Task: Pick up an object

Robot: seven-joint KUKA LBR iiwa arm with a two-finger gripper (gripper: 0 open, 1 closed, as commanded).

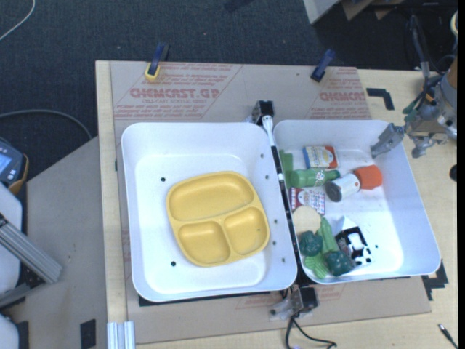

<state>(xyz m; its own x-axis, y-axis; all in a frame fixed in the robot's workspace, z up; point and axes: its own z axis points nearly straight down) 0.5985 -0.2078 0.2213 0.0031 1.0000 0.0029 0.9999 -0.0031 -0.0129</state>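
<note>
Jaws (pixel 402 142) over right bin (pixel 407 217) rim — nothing held.

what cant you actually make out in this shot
- Gripper, camera view: small and blurred at the right bin's far rim; finger state unclear.
- Arm: cut off by the right edge.
- Label on the small carton: print too small to read.
- Green pieces at the near corner: piled and overlapping, shapes unclear.

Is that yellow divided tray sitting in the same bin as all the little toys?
No. The yellow three-compartment plastic tray lies in the left white bin, while the small toys are piled in the right white bin.
</note>
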